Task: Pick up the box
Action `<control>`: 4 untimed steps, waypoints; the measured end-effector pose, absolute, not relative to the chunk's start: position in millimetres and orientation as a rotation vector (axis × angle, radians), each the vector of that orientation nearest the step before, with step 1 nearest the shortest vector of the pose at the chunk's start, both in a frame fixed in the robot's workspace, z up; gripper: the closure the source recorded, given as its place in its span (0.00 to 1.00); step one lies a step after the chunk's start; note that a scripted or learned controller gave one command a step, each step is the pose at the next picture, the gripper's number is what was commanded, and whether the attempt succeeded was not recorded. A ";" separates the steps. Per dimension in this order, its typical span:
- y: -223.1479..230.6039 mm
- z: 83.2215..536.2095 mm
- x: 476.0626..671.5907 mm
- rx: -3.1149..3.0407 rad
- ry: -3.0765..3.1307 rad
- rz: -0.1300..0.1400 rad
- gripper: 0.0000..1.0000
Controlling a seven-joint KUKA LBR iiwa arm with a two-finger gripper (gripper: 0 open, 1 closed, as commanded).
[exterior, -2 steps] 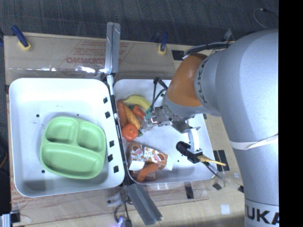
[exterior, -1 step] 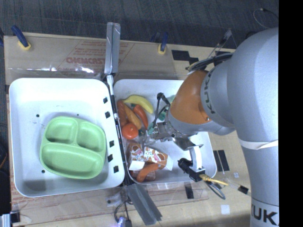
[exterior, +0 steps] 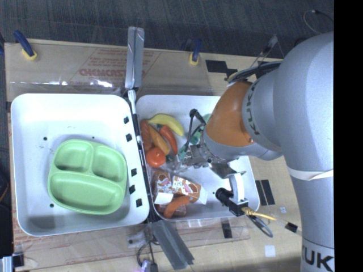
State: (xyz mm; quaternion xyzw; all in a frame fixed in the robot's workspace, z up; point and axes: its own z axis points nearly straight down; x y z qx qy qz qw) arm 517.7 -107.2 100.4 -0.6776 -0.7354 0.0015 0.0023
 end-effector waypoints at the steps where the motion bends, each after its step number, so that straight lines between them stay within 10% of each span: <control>1: -119.3 91.0 476.4 -2.557 -1.819 0.002 1.00; 2: -118.1 90.6 555.0 -2.978 -0.986 0.007 1.00; 3: -91.7 101.6 484.6 -3.051 -0.732 0.005 1.00; 4: -38.8 209.3 574.3 -3.098 -0.500 0.007 1.00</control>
